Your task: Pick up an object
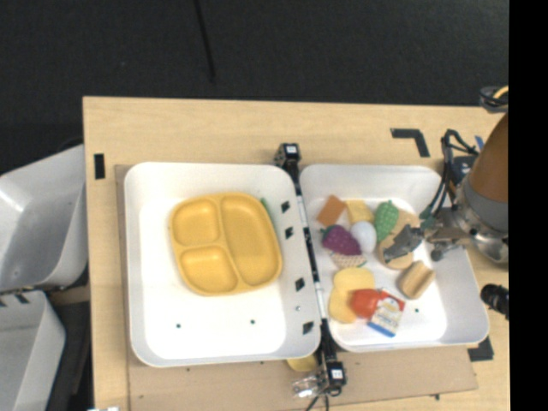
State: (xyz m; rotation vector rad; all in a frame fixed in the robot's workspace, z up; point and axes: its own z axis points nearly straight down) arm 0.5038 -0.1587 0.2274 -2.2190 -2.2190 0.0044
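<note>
My gripper [401, 245] reaches in from the right and hangs low over the middle of the right bin [455, 319]. It sits above a tan round piece [396, 260], between a green toy vegetable [387, 219] and a small bread loaf [415, 279]. Just to its left lie a white egg [365, 234] and purple grapes [342, 241]. An orange wedge [331, 210] and a yellow block [358, 210] lie at the back. Nearer the front are a yellow lump [348, 291], a red piece [366, 300] and a white and blue box [387, 316].
The left bin [214, 336] holds a yellow divided plate [226, 243]. A black-clipped divider [301, 238] runs between the bins. The grey arm with its orange band [491, 174] and cables [449, 165] stands over the right bin's far right side.
</note>
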